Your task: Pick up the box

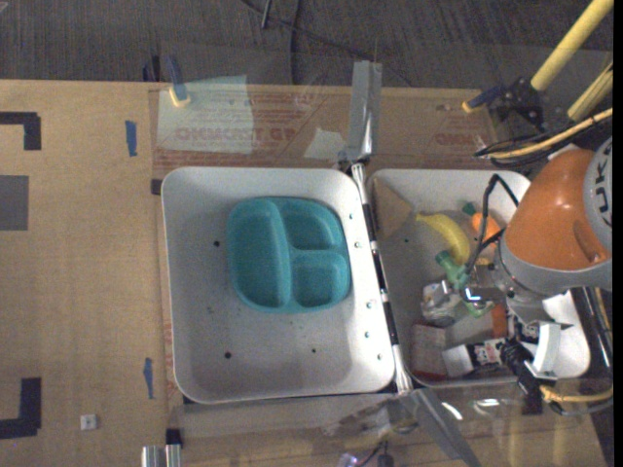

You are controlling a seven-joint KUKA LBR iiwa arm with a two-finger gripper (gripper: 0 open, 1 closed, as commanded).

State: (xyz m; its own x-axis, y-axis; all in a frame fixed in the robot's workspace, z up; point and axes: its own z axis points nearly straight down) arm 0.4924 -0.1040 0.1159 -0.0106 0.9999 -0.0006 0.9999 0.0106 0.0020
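The divided plate (289,253) is teal, lying in a white bin (195,339). The desk (78,261) is tan wood with blue tape strips (130,138) and black corner marks (23,129). A banana (445,232) is yellow. The arm's band (555,217) is orange.

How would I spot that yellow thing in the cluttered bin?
Find the right-hand white bin, under the orange-banded arm. In its far half lies a banana. It is the one plain yellow, curved thing there, above the jumble of packets at the near edge.
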